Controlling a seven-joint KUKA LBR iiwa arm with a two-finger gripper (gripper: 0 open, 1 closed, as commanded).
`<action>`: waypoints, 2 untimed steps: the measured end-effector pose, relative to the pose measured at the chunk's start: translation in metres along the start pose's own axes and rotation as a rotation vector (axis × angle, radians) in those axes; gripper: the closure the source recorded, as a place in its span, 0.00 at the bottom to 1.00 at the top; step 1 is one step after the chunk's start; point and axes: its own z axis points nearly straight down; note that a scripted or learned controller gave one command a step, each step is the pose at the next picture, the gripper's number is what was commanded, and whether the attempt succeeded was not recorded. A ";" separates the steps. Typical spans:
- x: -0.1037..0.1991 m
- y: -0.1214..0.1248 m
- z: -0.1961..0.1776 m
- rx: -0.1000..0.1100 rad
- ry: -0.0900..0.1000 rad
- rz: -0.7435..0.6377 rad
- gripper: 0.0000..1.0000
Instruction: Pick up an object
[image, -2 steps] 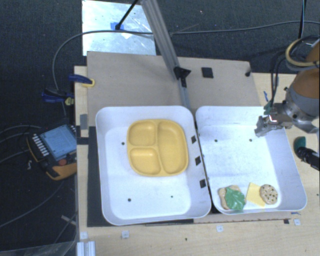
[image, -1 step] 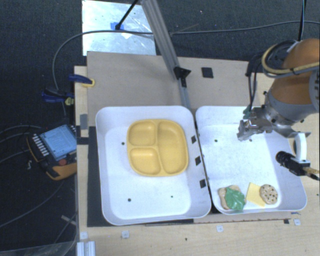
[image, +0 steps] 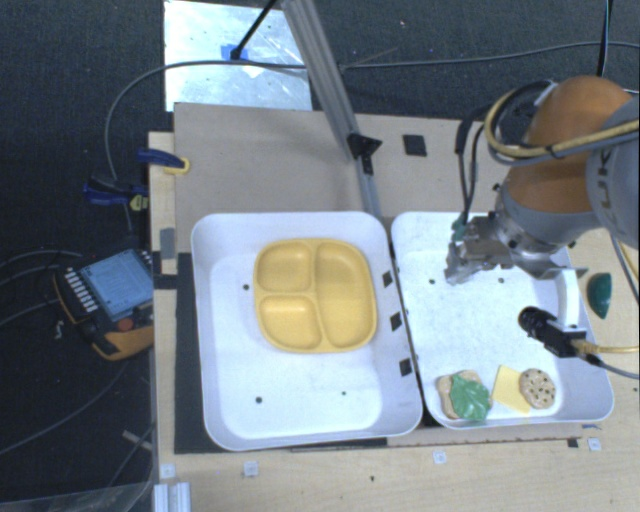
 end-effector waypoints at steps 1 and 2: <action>0.058 -0.011 -0.003 0.001 0.000 0.000 1.00; 0.105 -0.008 0.006 0.001 0.000 0.001 1.00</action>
